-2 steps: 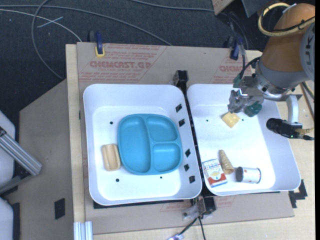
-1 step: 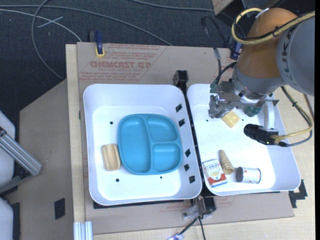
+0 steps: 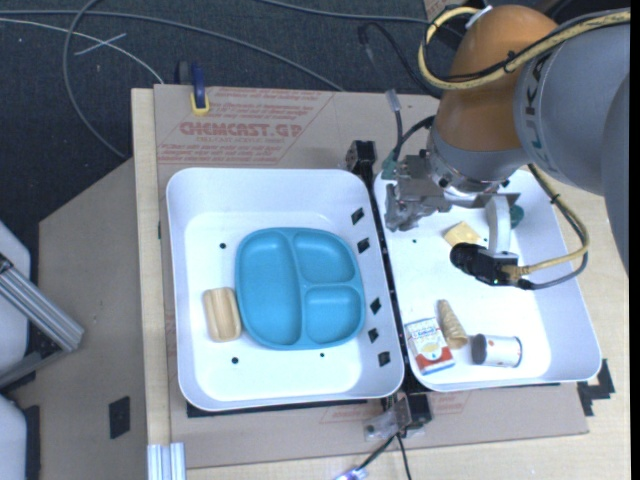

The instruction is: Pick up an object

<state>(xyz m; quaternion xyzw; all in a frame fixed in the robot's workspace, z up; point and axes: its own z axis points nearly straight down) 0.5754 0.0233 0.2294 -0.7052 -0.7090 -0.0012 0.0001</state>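
Note:
My gripper [image 3: 404, 211] hangs low over the far left corner of the right bin [image 3: 560, 298], close to the wall between the two bins. A small tan piece [image 3: 461, 233] lies just right of it. Near the front of this bin lie a red and white carton [image 3: 427, 345], a tan cone-shaped piece [image 3: 451, 321] leaning beside it, and a white cylinder with a dark cap [image 3: 498, 350]. Nothing shows held under the gripper.
The left bin [image 3: 190, 268] holds a blue divided plate [image 3: 298, 286] and a tan block [image 3: 222, 313] at the plate's left. The grey arm with its orange band [image 3: 490, 68] covers the far part of the right bin. Cables run across the dark floor behind the bench.

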